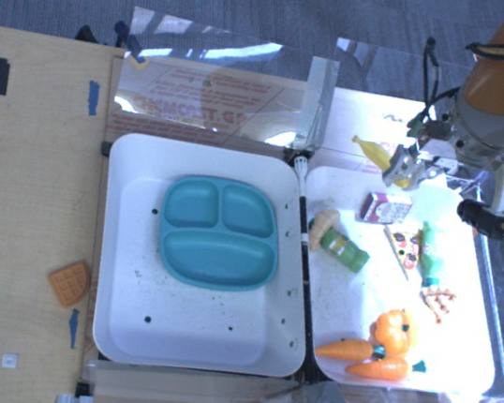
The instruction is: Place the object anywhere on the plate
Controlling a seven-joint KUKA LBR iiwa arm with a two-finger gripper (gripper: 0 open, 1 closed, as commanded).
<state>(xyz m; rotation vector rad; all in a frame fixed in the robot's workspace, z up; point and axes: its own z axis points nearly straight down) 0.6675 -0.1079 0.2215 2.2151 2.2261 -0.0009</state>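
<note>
Gripper over right bin's far edge, plate bare.

The blue plate (219, 234) lies mid-left bin (120, 317), all three compartments bare, so nothing is placed yet. My gripper (402, 175) hangs above the far edge of the right bin (474, 354), just beside the banana (371, 151) and near the small carton (384, 208); I cannot tell which object is meant, nor my gripper's state. Bottle (342, 248), carrots (362, 358) and orange (393, 330) lie toward the near edge.
</note>
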